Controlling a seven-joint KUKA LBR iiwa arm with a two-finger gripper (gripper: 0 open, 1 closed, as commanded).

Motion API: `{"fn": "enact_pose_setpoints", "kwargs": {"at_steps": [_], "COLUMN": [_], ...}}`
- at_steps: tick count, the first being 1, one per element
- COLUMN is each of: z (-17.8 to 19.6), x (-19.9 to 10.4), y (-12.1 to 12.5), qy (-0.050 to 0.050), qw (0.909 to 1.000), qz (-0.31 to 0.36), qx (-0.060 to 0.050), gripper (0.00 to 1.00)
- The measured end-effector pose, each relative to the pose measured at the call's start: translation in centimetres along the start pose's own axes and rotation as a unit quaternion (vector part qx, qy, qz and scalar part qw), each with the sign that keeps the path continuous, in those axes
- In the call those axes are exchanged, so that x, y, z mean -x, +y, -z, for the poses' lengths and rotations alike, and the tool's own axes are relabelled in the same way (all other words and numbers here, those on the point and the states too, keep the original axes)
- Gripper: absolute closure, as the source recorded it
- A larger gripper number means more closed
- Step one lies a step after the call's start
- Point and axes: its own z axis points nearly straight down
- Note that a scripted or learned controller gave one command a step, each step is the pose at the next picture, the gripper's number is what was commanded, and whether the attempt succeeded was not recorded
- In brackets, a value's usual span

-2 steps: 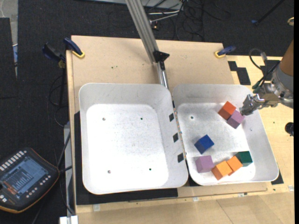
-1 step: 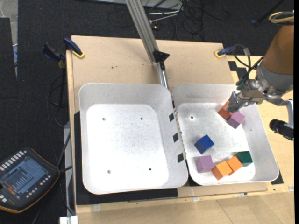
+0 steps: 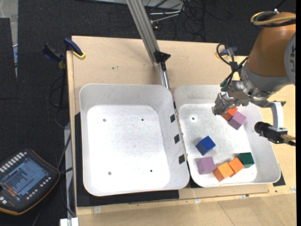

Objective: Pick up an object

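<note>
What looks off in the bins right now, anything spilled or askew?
Nothing stands out. All blocks sit inside the right bin: blue block, purple block, orange block, green block. The gripper hovers beside two more blocks.

A robotics lab or test cell. A pale wooden desk stands on a dark floor and carries two shallow white plastic bins side by side. A grey and orange industrial robot arm reaches in from the right. At the near left lies a handheld control pendant with a lit screen. Loose black cables and a slanted grey metal rail cross the far floor.
</note>
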Motion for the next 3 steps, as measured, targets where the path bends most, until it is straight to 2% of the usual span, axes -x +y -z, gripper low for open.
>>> {"fn": "enact_pose_setpoints", "kwargs": {"at_steps": [3], "z": [-2.8], "x": [-17.0], "y": [0.3], "qy": [0.000], "qw": [1.0000], "qz": [0.000], "qx": [-0.002], "gripper": [1.00]}}
